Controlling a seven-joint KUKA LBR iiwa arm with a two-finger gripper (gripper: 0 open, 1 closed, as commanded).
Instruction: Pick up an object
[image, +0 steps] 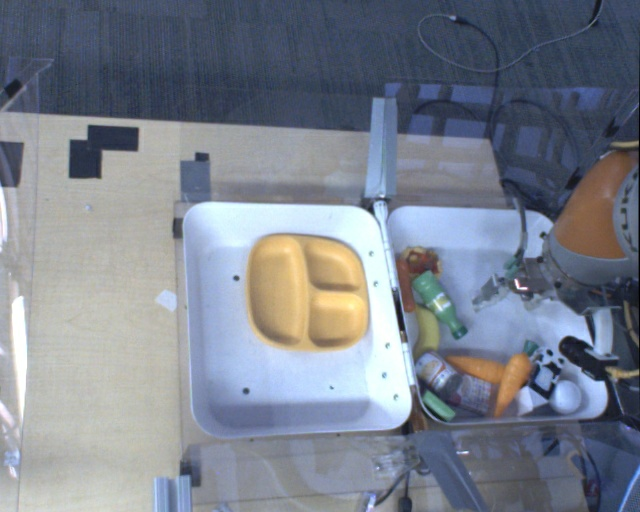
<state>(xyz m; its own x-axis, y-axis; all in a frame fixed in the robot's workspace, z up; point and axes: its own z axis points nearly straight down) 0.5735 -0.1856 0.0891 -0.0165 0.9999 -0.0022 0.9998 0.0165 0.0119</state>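
Pale wooden tabletop (100, 330) bearing 2 white bins side by side. In the left bin (210, 390), a yellow divided tray (306, 291), centred. In the right bin (470, 225), along its left side, a red packet (410, 268), a green bottle (438, 304) and a yellow banana (427, 330); along the front, a can (437, 372), 2 carrots (482, 367) touching at an angle, and a white ball (566, 397) in the corner. Further right, end effector (505, 285) over the bin's bare middle, fingers spread, gripping nothing, well apart from the bottle.
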